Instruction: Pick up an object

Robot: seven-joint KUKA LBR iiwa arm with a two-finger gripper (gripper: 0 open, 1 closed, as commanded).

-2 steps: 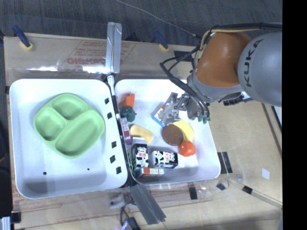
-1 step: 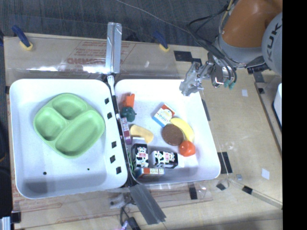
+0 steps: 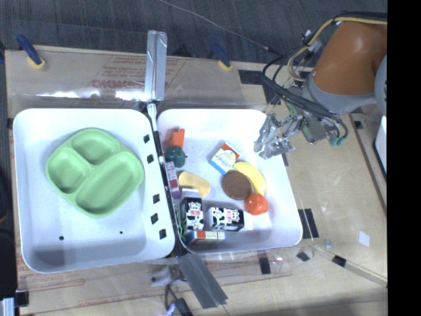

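Observation:
My gripper (image 3: pixel 271 141) hangs over the right rim of the right bin (image 3: pixel 217 125), with nothing between its fingers that I can make out. Below and left of it in that bin lie a small red-and-white carton (image 3: pixel 223 158), a yellow banana (image 3: pixel 251 176), a brown round patty (image 3: pixel 236 185) and a red tomato (image 3: pixel 257 204). Further left are an orange piece (image 3: pixel 177 137), a dark green piece (image 3: pixel 175 155), a pale yellow wedge (image 3: pixel 195 182) and two black-and-white cartons (image 3: pixel 225 218). The nearest things to the gripper are the carton and the banana.
The left bin (image 3: pixel 26 176) holds a green divided plate (image 3: pixel 95 170). A grey metal divider (image 3: pixel 156 64) runs between the bins at the back. Cables (image 3: pixel 289 78) loop off the arm's wrist above the right bin's far corner. Bare bench lies to the right.

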